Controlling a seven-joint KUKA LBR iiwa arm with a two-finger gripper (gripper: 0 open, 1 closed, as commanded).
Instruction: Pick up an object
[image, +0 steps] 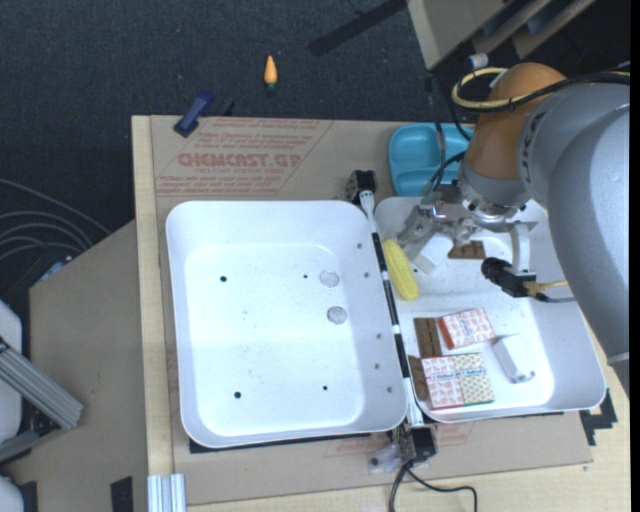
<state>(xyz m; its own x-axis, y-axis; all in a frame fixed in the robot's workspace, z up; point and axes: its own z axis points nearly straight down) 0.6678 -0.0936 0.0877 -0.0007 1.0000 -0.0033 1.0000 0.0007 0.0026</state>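
Pincer (432, 228) above yellow corn cob (401, 271), lengthwise along divider

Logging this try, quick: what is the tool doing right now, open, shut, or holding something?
Tool: low over the right bin, near the yellow object; open or shut cannot be told.

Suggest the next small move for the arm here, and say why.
Probably lower the claw slightly toward the yellow corn-shaped object in the right bin. The claw hangs above the bin's upper left part, close to that object, and I see nothing gripped; the patterned boxes lie farther away.
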